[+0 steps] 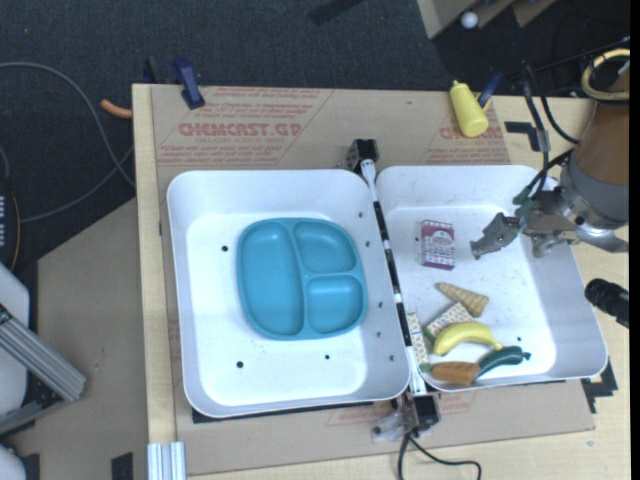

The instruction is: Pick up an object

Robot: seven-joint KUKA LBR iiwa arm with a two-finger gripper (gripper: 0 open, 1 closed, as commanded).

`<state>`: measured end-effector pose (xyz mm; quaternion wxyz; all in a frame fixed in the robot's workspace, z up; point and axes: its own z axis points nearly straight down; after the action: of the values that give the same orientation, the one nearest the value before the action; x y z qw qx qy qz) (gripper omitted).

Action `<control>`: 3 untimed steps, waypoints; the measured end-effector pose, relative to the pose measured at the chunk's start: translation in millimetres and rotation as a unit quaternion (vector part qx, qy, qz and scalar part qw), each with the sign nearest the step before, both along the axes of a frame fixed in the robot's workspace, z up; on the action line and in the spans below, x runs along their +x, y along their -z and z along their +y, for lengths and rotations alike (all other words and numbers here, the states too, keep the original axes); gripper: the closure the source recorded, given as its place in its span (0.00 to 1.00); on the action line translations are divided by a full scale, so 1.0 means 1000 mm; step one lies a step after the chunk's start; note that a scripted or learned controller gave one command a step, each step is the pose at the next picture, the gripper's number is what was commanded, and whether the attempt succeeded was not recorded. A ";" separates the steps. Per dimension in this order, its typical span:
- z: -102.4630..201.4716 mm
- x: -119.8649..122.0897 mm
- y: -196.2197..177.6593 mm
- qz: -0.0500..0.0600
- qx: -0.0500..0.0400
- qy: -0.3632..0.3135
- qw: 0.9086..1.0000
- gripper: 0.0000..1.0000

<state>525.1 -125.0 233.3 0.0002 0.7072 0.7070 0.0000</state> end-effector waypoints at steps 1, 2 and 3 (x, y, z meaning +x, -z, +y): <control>-0.005 0.031 0.114 0.001 0.001 0.000 1.000 0.00; -0.014 0.003 0.149 0.001 0.001 0.000 1.000 0.00; -0.014 0.004 0.139 0.000 0.000 0.001 1.000 1.00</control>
<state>529.0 -138.9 94.1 -0.0001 0.7079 0.7063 0.0003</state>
